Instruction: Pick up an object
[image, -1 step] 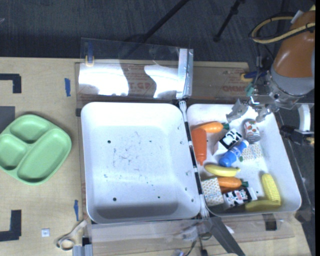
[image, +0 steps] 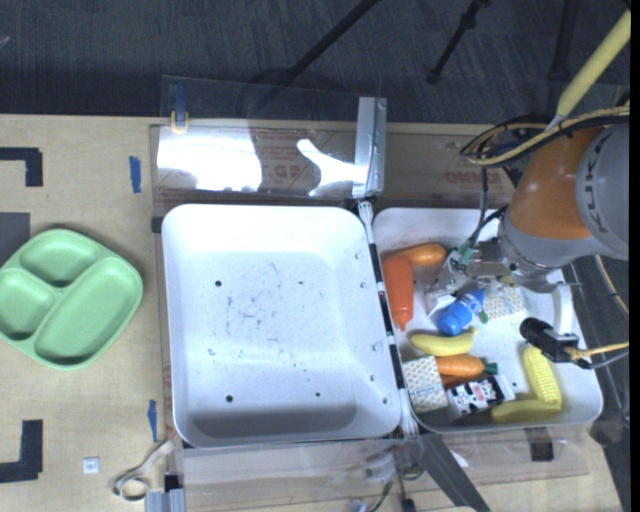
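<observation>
Green plastic comes first at the far left: a divided plate (image: 66, 296) on the wooden table (image: 80, 140), well apart from the work. Next is the left bin (image: 270, 320), its white floor bare but for faint scuffs. The right bin (image: 585, 395) holds everything worth picking, packed close.

Along that bin's left wall lies a long orange carrot (image: 399, 290). Just right of it a blue object (image: 455, 318) sits on a yellow banana (image: 442, 343), with a smaller orange piece (image: 460, 366) and a black-and-white packet (image: 472, 397) below. A corn cob (image: 541, 376) lies near the right wall.

The end effector (image: 480, 262) hangs over the upper middle of this bin, close above the blue object. I cannot tell whether it is open or closed, and nothing visibly sits in it.

The blue object looks the likeliest target: small, rounded, glossy, perched on a curved banana. That is the risk. A rounded thing on a sloping support could roll or squirt aside as the tool closes, and the crowding could make it snag a neighbour or push the pile instead. The nearby cables (image: 500, 140) could also catch.
</observation>
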